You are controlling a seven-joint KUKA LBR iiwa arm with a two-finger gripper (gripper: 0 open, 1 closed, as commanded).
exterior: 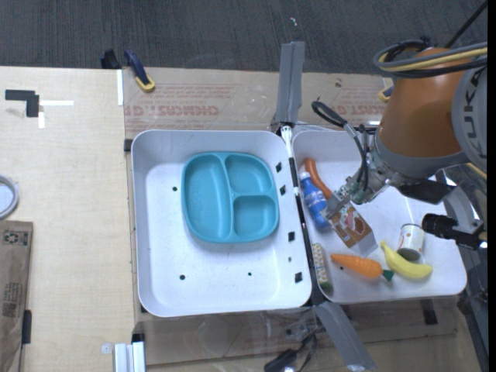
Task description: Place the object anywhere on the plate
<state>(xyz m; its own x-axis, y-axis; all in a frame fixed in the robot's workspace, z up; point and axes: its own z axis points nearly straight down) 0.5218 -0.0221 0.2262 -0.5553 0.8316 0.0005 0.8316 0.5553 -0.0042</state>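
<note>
We read only "UK" on the grey arm [474, 107]; the cardboard's [201, 99] red print was illegible.

smooth matt teal plastic plate [230, 198], 2 glossy white plastic bins [155, 231], pale wood-look bench [62, 208], glossy orange plastic carrot [358, 265], shiny yellow banana [404, 263]

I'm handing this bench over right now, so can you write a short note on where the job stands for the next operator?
Gripper: low in the right bin, over the small brown packet beside the blue bottle. A grasp cannot be confirmed from this view.
Things: the right bin also contains an orange stick, a carrot, a banana and a small can. The teal divided plate lies in the left bin with nothing on it.
Done: arm is down among the objects.
Left: secure one object, carry it across to the left bin, set it on the plate.
</note>
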